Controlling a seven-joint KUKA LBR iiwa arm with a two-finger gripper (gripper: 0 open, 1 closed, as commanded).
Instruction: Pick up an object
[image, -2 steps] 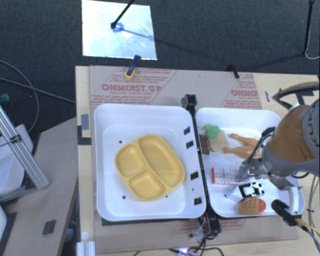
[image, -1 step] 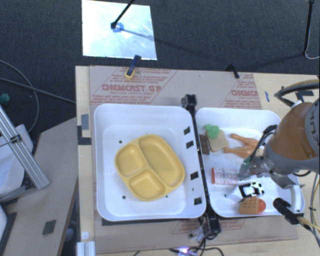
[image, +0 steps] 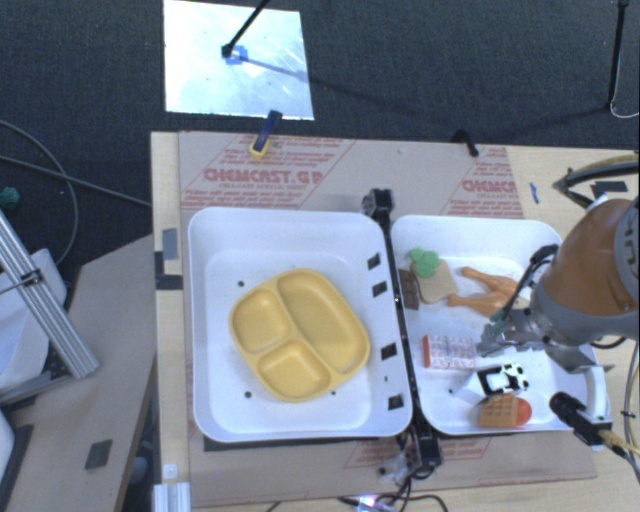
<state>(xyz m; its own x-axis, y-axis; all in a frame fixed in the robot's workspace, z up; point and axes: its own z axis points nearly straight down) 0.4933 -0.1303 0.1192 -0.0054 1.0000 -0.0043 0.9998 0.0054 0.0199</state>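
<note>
I hover my jaws low in the right bin, approaching a pick; whether they are spread or closed I cannot tell. A red-printed card lies just beside them; next I must descend and close.

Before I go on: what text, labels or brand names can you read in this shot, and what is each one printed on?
"CHEMCAST GP", in red on the protective sheet behind the left bin.
A second red print of the same style on that sheet behind the right bin, seen at an angle: too skewed to read.
Red print on the small white card in the right bin: too small to read.
</note>
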